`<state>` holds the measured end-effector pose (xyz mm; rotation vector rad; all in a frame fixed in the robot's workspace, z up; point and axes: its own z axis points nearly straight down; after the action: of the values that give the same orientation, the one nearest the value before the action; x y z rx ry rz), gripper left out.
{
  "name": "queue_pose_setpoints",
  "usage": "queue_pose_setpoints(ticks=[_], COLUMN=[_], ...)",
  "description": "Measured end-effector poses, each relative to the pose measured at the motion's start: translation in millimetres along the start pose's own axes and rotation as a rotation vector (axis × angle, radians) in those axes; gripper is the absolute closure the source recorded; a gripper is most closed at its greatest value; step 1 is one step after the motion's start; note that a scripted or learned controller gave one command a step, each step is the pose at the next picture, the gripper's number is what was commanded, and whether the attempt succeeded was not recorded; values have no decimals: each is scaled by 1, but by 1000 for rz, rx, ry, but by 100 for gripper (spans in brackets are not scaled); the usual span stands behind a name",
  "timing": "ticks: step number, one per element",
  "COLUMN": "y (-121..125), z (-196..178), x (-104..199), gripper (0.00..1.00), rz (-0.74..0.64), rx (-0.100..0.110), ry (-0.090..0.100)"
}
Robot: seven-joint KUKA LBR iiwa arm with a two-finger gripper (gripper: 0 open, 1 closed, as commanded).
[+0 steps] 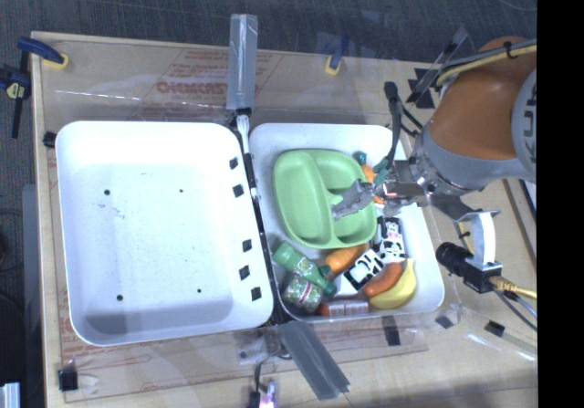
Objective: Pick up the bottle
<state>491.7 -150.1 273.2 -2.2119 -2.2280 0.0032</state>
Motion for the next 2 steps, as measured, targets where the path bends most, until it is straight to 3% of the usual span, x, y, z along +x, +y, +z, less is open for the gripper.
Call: queue_pose_setpoints(ticks=[1,2], y=[54,105], z=[77,181], x=[-29,-37], gripper=[0,0], rz=[243,355], rx=[3,-1], ry=[0,1])
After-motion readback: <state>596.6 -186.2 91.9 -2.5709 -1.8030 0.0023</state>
